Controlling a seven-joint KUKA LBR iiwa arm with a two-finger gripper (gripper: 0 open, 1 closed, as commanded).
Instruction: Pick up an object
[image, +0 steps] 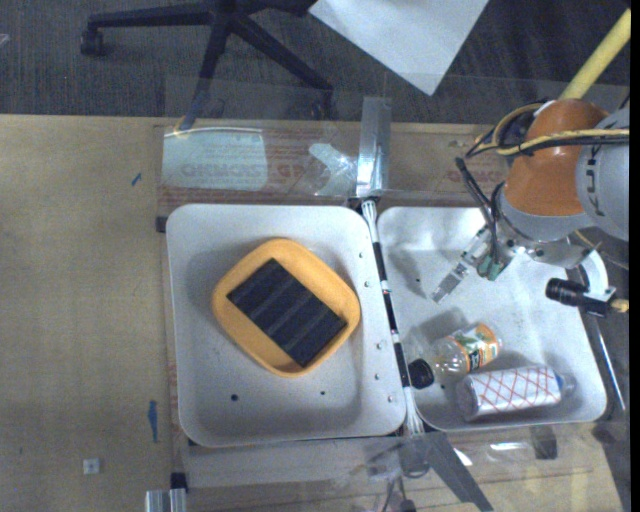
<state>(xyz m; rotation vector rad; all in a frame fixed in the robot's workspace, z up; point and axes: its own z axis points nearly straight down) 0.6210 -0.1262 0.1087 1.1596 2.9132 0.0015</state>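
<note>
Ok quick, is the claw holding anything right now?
Claw: hanging over the right bin, nothing between its fingers. Open or closed cannot be told.

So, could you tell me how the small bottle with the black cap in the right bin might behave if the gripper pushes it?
The bottle lies on its side, so its round body would probably roll. It looks like small clear plastic, likely light and a little slippery. It rests against the red-and-white checked can, which may block rolling that way.

Even, moderately bright overhead light, slightly soft focus throughout. The two shallow white plastic bins (190, 330) look washed out, with mild glare. Clear tape (215, 160) behind them on the brown wooden table (70, 300) gleams. Shadows are faint.
</note>
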